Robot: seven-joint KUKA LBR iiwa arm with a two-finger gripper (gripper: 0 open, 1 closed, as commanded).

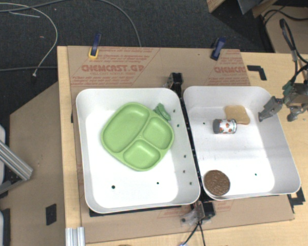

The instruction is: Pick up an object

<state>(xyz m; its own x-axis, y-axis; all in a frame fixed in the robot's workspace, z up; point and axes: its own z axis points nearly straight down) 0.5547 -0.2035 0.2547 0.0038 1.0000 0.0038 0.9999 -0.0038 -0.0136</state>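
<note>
In the right bin [277, 158] a small can [225, 126] lies on its side near the back. A tan bread-like piece [237, 113] rests just behind it, touching or nearly so. A brown round disc [216, 182] sits at the bin's front left corner. My gripper [280, 111] hovers over the right bin's back right rim, well right of the can. Its fingers stand open with nothing between them. In the left bin [92, 152] lies a green divided plate [137, 136], with a small dark green piece [162, 111] at its back right edge.
Both bins rest on a cardboard sheet [72, 86] held by two blue clamps [96, 45] at the back. Black clips join the bins at the middle seam. Cables run across the dark floor behind the bench.
</note>
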